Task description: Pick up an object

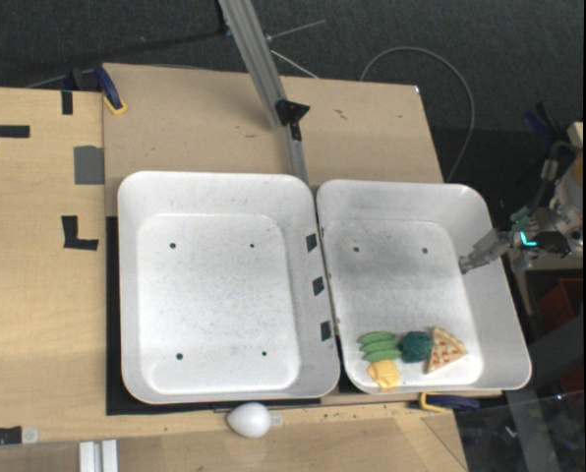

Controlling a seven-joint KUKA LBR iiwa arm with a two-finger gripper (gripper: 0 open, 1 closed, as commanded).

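Four small toy foods, green pods (378, 342), a dark-green floret (415, 344), a yellow piece (383, 372) and a pizza slice (444, 349), lay clustered at the lower right of the right bin (401, 200), seemingly light, rigid and best pinched across their narrow width, while the gripper (473, 258) hovered at mid-right, jaw state indiscernible.

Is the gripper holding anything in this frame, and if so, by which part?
Nothing is held. The gripper sits at the right bin's right edge, apart from the toy food clustered in its near corner.
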